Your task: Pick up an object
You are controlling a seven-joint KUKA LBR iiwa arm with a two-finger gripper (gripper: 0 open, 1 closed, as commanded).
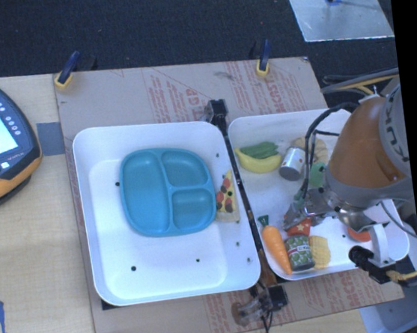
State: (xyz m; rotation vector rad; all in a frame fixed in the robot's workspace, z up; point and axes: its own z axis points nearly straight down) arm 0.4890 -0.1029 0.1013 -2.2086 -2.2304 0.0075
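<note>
Two white bins sit on the bench; the right bin (251, 194) holds a carrot (276, 247), green jar (300, 252), banana (259, 160) and can (292, 164). The tool (303, 216) hangs just above the jar in the approach step; its state cannot be told. Next comes a descent centred on one item.

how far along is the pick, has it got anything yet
Done: the arm has reached over the right bin, with the tool low among the items near the green-labelled can and carrot. In hand: nothing visibly held; the tool's tip is too cluttered to read. Left: a clear grasp and a lift. The banana, silver can and blue plate in the left bin all lie resting.
</note>
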